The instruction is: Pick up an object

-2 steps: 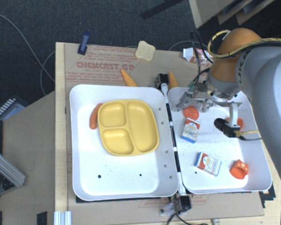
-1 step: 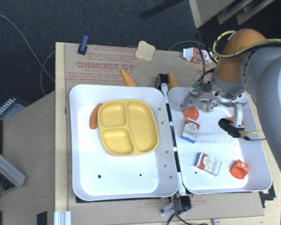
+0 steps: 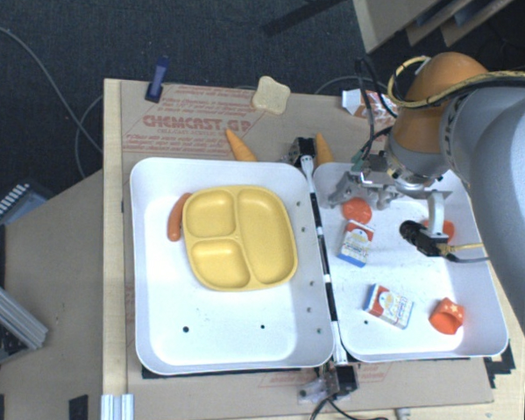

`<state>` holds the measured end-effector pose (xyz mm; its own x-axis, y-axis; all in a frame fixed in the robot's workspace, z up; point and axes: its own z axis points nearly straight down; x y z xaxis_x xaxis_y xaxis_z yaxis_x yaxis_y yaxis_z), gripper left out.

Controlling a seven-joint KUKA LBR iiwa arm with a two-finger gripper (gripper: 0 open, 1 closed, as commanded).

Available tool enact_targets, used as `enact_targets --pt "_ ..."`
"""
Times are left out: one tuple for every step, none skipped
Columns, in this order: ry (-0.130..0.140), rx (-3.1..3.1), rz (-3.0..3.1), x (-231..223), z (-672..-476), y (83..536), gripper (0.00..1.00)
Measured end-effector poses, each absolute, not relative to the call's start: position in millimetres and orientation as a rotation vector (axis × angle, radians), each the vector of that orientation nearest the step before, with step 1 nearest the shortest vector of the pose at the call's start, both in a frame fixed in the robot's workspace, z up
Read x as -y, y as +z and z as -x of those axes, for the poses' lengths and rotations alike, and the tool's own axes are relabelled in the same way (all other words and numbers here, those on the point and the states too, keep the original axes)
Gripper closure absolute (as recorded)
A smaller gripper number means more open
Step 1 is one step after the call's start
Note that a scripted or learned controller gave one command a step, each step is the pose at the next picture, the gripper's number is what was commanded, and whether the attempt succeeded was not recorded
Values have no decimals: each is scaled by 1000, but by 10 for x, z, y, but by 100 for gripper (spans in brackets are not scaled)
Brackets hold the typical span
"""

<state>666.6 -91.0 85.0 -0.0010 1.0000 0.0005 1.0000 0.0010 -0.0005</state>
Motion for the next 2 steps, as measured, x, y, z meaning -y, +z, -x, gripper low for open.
enact_targets --pt "-4 2225 2222 909 -6678 958 100" --pt "-3 2225 2222 909 -6677 955 0"
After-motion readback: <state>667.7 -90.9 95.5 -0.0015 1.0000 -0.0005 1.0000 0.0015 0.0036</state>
